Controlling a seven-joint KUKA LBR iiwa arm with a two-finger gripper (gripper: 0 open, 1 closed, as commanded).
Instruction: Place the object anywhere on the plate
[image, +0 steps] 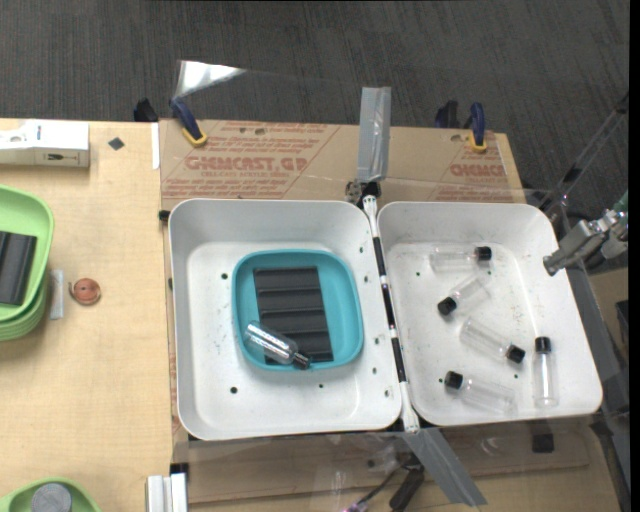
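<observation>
Left bin (200, 400) holds a teal plate (343, 300) with a dark ribbed insert (290, 300) lying in it. One clear vial with a black cap (277, 346) lies on the plate, at its near-left part, tilted diagonally, cap end toward the plate's near rim. It rests partly over the ribbed insert.

Right bin (420, 390) holds the other clear vials with black caps, scattered and lying on their sides: one near the far wall (460, 260), one at mid-bin (462, 296), one right of centre (492, 342), one near the front (478, 392), and one by the right wall (543, 370). They are apart from one another, except that the last two lie close together.

The hand (565, 258) sits at the right edge of the right bin, over its rim, well apart from the plate. I cannot tell how far it is open; nothing is seen between its tips.

On the desk (100, 400) to the left: a green tray (30, 215), a white box (40, 145) and a small red disc (86, 291). Behind the bins, a sheet of cardboard (260, 160) is held by clamps.
</observation>
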